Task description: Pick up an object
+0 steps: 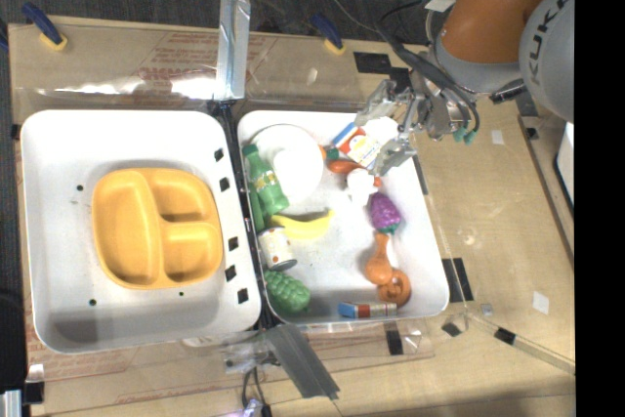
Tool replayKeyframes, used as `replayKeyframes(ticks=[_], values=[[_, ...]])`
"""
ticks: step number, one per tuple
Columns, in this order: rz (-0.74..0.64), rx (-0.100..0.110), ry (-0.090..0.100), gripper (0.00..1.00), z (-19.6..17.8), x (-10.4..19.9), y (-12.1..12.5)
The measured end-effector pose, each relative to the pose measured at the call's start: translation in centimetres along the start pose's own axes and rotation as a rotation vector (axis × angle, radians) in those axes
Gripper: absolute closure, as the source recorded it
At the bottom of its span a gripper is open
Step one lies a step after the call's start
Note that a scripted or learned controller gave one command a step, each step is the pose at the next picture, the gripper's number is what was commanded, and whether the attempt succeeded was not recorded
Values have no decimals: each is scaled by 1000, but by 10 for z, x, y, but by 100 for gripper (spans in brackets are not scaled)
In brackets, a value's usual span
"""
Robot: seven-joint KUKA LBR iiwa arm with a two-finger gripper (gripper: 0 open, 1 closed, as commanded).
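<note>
The end effector [402, 134], its opening impossible to judge, hovers at the right bin's [430, 249] far right corner over a small carton [357, 145]; nothing is lifted yet.

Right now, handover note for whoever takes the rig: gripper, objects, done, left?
Gripper: over the right bin's upper right corner, at a small white and orange carton; a grasp cannot be confirmed.
Right bin: white bowl, green bottle, banana, purple grapes, orange gourd.
Left bin: yellow divided tray.
Done: nothing visibly lifted.
Left: grasp one object and raise it.
</note>
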State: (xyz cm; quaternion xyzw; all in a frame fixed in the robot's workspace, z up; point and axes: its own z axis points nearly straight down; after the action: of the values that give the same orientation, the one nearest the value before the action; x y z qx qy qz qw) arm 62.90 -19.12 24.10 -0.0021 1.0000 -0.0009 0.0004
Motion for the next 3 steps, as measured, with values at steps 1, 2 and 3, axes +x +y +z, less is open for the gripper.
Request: replayKeyframes(ticks=[1,2,3], values=[[-57,-1,-2,0,148,108,-3],[-117,-2,-1,0,148,119,-17],[-139,1,-11,0,147,144,-17]])
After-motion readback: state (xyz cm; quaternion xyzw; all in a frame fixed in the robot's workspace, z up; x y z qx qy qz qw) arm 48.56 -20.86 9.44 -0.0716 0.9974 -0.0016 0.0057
